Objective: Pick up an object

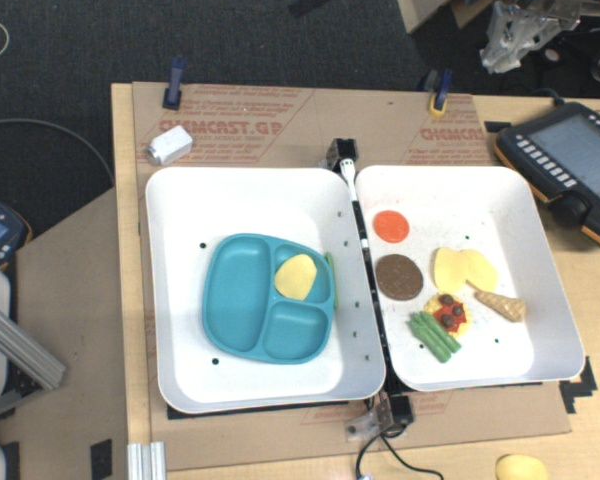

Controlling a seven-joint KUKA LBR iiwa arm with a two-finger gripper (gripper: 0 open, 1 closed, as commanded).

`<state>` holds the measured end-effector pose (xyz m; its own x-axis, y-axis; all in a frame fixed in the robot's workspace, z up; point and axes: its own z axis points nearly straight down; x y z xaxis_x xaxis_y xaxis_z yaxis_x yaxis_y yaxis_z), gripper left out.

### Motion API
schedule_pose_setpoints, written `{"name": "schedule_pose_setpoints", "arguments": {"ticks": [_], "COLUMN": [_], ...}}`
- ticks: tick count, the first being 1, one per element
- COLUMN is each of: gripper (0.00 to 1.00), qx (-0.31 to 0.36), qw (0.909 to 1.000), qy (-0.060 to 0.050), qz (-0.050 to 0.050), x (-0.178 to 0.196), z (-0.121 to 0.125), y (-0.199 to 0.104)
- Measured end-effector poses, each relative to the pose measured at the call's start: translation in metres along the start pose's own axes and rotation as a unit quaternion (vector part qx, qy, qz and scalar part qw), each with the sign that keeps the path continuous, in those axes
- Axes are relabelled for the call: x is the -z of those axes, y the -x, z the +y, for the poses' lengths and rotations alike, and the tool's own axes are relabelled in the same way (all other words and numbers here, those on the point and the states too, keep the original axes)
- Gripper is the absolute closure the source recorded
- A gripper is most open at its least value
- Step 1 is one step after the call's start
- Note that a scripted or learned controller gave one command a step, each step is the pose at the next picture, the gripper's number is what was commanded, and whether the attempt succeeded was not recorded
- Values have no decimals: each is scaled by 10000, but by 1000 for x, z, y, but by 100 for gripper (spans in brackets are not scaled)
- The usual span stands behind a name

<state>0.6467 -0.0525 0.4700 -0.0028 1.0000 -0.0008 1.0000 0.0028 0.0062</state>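
A yellow piece (296,277) is seen on the blue tray (242,303) — left bin (170,268) — while the gripper (520,13), upper right, cannot be judged.

Light is bright and even, falling from above; the two white bins, left bin (175,268) and right bin (520,208), come out nearly blown, with little surface detail. Shadows are soft and short: a thin dark edge under the near rims of the bins, and a faint one beside the teal tray (240,298). The dark floor (80,38) at far left stays dim and grainy. Focus is fair in the middle, softer toward the corners. The printing on the cardboard (220,123) is washed out and hard to read
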Motion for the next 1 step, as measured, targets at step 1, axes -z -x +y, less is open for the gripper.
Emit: {"name": "schedule_pose_setpoints", "arguments": {"ticks": [1], "gripper": [100], "qx": [21], "qw": [10000], "qy": [21], "qz": [9], "x": [70], "z": [-14], "y": [-84]}}
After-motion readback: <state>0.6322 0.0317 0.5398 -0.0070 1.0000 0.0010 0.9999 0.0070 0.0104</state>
